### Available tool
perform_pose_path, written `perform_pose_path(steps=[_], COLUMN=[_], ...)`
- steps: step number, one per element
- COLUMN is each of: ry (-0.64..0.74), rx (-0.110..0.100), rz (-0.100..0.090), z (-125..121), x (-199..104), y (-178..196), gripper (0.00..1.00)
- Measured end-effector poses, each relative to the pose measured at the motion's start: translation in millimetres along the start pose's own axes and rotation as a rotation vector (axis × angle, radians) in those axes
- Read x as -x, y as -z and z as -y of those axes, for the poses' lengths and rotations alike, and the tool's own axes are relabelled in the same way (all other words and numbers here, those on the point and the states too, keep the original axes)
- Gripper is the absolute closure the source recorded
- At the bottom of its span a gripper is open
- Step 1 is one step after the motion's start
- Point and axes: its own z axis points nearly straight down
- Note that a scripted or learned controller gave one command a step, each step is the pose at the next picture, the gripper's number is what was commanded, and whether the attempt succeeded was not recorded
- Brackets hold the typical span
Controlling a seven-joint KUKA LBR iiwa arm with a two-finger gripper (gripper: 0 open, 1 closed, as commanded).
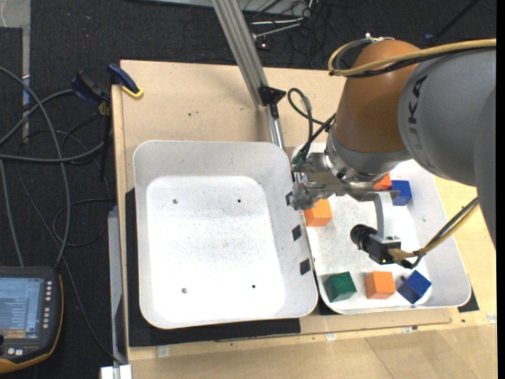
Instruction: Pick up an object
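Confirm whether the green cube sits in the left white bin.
No. The green cube lies in the right white bin, near its front edge beside an orange cube.

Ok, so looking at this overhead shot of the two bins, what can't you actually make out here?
- Gripper, camera view: the wrist covers it from above, so its state and any contact with the orange cube can't be told.
- Red-orange block: mostly hidden under the arm.
- Right bin: its far part lies behind the arm.
- Blue block: partly cut off by the arm.
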Motion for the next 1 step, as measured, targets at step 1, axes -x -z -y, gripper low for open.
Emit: perform_pose_path(steps=[1], ry=[0.000], rx=[-0.002], rz=[0.000], z=[32.2], x=[-48.9], y=[-10.2], gripper=[1.00])
